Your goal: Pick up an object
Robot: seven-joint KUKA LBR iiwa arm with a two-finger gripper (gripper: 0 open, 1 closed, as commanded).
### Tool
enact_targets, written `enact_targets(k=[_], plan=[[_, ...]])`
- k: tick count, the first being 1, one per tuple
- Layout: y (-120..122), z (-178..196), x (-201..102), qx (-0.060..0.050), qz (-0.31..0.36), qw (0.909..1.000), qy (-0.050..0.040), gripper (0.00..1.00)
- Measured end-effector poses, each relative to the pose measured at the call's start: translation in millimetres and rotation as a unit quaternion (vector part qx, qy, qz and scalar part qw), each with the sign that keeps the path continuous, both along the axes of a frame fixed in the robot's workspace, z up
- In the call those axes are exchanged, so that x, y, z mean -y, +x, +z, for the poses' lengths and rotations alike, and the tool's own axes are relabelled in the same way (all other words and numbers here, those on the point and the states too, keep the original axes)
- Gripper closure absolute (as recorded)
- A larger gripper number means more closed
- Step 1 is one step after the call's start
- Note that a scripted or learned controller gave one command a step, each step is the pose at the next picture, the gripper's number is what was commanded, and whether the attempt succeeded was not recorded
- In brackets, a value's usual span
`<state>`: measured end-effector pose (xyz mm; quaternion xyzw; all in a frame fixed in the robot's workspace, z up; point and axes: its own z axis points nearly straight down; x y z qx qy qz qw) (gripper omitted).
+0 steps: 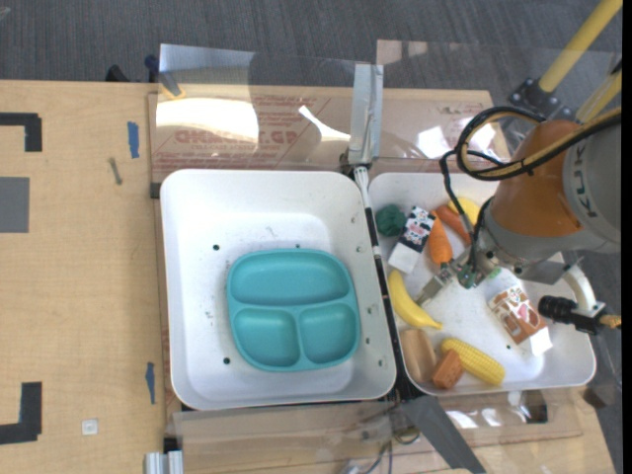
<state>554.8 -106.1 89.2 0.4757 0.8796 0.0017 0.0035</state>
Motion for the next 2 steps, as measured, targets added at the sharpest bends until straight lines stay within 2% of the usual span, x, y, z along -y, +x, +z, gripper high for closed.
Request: enact_targets(k=[1, 2], plan=[[76.0, -1.4, -3.9, -0.001, -0.123, 0.9925, -0.0002, 0.00], [78.3, 11.6, -3.9, 0.003, -0.121, 0.9926, -0.0016, 1.00]])
